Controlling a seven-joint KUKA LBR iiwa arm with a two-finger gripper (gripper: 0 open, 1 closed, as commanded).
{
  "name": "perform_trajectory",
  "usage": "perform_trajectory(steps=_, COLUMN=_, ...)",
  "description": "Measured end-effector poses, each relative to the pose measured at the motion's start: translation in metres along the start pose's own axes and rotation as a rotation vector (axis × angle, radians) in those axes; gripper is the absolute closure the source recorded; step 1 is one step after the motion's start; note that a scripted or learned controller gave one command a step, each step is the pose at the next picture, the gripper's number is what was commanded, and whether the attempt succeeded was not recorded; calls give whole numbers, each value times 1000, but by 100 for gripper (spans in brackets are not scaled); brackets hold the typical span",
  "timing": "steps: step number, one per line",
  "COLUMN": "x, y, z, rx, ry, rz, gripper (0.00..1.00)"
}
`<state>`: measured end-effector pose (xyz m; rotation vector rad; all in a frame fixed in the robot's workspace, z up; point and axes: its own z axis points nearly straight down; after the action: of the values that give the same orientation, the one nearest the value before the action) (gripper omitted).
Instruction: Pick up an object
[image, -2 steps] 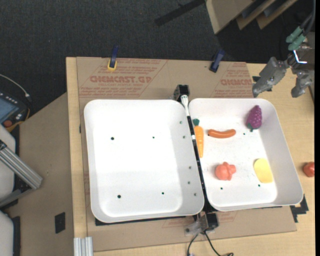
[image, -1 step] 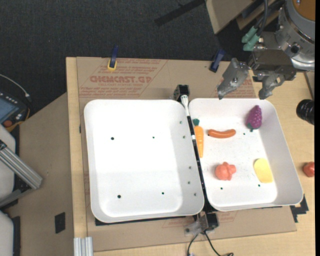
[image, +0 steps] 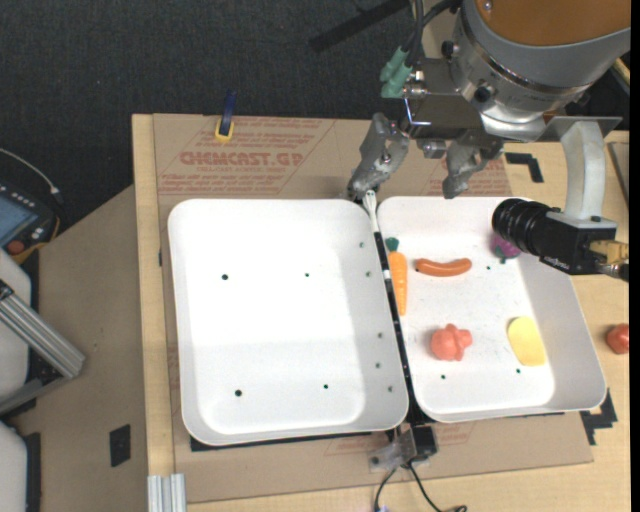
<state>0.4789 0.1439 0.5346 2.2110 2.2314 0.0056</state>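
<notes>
- The grey two-finger gripper (image: 412, 175) hangs above the far edge of the bins, over the place where the two meet; its fingers are spread wide with nothing between them.
- The shallow white right bin (image: 560, 385) holds four toy foods.
- A small orange plastic carrot (image: 398, 281) with a green top lies along the left wall of the right bin, just beside the divide.
- A reddish-orange plastic sausage (image: 442, 266) lies right of the carrot, in the far part of the bin, close to it but apart.
- A red-pink lumpy plastic fruit (image: 450, 341) sits near the middle of the bin, nearer than the sausage.
- A yellow oval plastic piece (image: 526, 339) lies right of the red fruit.
- The shallow white left bin (image: 200, 330) shows small dark dots on its floor.
- A black cylindrical camera unit (image: 545, 234) juts over the far right corner of the right bin.
</notes>
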Motion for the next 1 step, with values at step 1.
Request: perform_trajectory(steps=1, x=54, y=0, z=0, rx=0, ry=0, rz=2, gripper=0)
